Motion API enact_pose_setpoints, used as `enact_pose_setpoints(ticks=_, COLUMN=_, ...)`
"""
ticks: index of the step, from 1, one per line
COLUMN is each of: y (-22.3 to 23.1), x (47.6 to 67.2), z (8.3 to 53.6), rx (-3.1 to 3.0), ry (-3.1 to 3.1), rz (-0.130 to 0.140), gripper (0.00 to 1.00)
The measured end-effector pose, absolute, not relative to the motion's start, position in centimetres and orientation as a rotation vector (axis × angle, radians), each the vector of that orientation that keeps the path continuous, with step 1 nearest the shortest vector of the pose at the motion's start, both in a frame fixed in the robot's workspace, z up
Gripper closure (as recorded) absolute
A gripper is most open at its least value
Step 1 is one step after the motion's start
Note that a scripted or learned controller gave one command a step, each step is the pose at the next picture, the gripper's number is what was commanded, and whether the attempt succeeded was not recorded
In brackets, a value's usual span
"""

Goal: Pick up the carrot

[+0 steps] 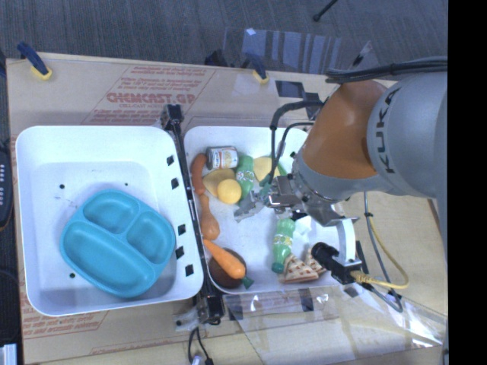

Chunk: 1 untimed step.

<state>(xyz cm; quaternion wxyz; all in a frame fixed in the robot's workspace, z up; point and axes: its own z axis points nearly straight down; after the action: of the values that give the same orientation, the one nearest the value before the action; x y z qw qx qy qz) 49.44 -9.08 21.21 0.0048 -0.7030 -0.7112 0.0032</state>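
Observation:
The carrot [226, 260], orange with a green stub at its lower right end, lies at the front left corner of the right bin [247, 238], resting on a dark brown item [219, 278]. My gripper [253, 202] hangs over the middle of that bin, beside a yellow lemon [229, 192], and points left. It is about a hand's width above and to the right of the carrot and apart from it. Nothing orange shows at the gripper's tip.
A long orange sausage-like piece [204, 204] lies along the right bin's left wall. Also in that bin are a small can [222, 158], a green bottle [283, 242], a waffle [301, 270] and yellow and green items. The left bin [46, 166] holds a blue divided plate [116, 240].

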Motion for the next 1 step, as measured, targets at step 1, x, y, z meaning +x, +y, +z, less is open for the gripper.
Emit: enact_pose_setpoints(ticks=1, y=-9.43, x=48.82, z=10.86, rx=-1.858, ry=-2.521, rz=0.009, gripper=0.0)
